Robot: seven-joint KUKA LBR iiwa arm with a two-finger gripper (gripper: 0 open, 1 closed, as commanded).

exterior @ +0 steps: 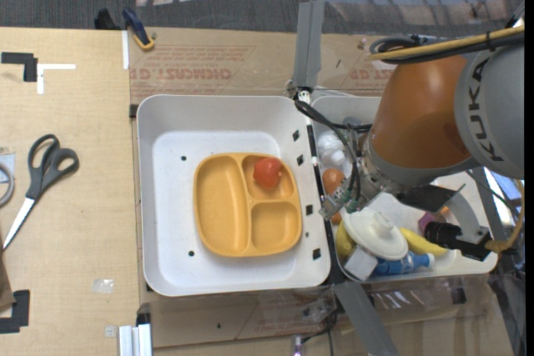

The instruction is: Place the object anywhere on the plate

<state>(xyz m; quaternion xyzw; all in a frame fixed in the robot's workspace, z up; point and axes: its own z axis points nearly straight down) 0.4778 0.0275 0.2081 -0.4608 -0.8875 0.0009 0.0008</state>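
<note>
A yellow divided plate [247,205] lies in the left white bin [158,204]. A small red round object [268,172] rests in the plate's far right compartment. The grey arm with its orange band [421,125] hangs over the right bin [480,263]. Its gripper [344,198] points down at that bin's left side, close to the wall between the bins, to the right of the plate and apart from the red object. Nothing visibly sits in the gripper.
The right bin holds several items: a small orange ball [333,178], white pieces [332,147], a white round lid [377,234], a yellow banana shape [420,243] and a blue bottle [399,266]. Scissors [40,172] lie on the bench at left.
</note>
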